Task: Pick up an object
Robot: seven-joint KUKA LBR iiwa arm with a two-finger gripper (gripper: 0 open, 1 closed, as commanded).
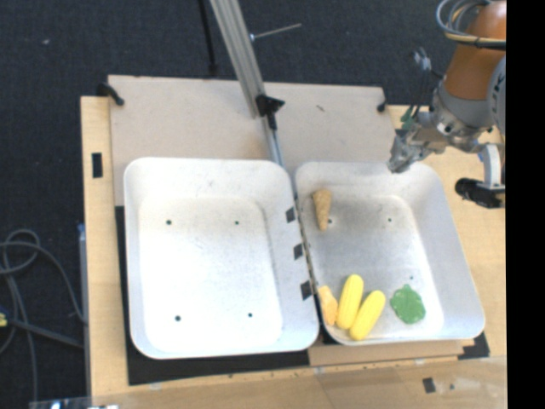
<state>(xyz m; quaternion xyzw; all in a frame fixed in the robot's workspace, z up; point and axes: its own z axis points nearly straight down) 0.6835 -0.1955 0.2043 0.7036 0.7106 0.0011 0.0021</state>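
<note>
The right bin (434, 228) holds a tan cone-shaped piece (322, 208) near its left wall. Along its front lie two yellow corn-like pieces (358, 307), a small orange piece (327, 304) and a green lump (408, 305). My gripper (400, 162) hangs over the bin's far right corner, well away from all of them. Nothing shows between its tips.
The left bin (136, 228) lies beside the right one, with a black divider strip (300, 245) between them. A metal pole (243, 49) rises behind the bins. Cables (25, 271) lie off the bench at the left.
</note>
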